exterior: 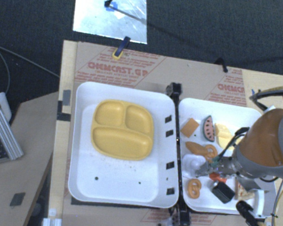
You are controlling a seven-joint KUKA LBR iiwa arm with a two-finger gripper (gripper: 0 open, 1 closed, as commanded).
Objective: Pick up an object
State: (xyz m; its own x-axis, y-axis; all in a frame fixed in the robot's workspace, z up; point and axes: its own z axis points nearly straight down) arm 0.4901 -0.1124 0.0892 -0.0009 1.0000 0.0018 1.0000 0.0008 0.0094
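Note:
My gripper [207, 169] is low in the right bin [244, 111], near its left-centre, with the grey and orange arm coming in from the right. It sits just below a brown pretzel-like piece [202, 149] and beside a pale clear item [192, 165]. A small red thing [218, 177] and a black block [222, 192] lie close under the wrist. An orange pretzel [193, 188] rests at the bin's front left. At the back are an orange wedge [190, 126], a watermelon slice [209, 127] and a yellow piece [223, 134]. Nothing is visibly lifted.
The left bin [117, 184] holds a yellow divided plate [123, 129] in its rear half. A black divider with clips [174, 144] runs between the bins. The arm covers the right bin's right side. Cardboard [136, 71] underlies both bins.

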